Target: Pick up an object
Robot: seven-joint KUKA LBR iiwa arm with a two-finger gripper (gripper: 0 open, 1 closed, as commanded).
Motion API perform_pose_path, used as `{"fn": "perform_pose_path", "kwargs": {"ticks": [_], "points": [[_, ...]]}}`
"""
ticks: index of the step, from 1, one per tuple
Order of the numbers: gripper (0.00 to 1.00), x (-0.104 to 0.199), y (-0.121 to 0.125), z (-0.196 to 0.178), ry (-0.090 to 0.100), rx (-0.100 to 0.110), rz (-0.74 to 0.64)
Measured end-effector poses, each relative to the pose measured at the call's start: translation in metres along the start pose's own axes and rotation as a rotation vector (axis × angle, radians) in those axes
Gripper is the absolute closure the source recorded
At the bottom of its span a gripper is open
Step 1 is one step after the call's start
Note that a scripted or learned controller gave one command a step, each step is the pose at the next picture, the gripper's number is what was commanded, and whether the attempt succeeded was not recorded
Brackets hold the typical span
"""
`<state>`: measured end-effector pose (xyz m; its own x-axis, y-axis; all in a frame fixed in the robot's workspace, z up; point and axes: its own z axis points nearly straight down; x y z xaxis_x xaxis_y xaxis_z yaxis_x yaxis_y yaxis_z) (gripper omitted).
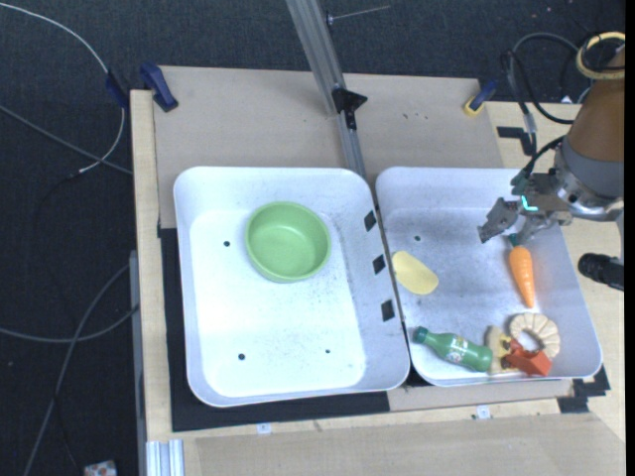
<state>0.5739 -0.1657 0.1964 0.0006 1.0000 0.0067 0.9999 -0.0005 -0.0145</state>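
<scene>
Bright even overhead light; soft shadows; slightly grainy, mild blur

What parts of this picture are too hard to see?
- End effector, camera view: small and dark, so its grip can't be judged.
- Arm: cut off by the right edge.
- Red toy beside the ring: too small to identify.
- Green bottle label: too small to read.

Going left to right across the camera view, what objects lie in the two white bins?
Round green plastic bowl → pale yellow oval piece → green toy bottle → orange toy carrot.
</scene>
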Motion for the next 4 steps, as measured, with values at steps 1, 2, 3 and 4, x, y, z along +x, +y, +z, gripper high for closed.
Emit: {"fn": "perform_pose_path", "kwargs": {"ticks": [1,2,3,4], "points": [[0.0,0.0,0.002,-0.004,-0.001,-0.008,-0.001],[0.0,0.0,0.001,0.038,0.0,-0.001,0.0],[0.0,-0.001,0.002,0.102,0.0,-0.001,0.0],[0.0,0.0,0.002,0.1,0.001,-0.004,0.001]]}}
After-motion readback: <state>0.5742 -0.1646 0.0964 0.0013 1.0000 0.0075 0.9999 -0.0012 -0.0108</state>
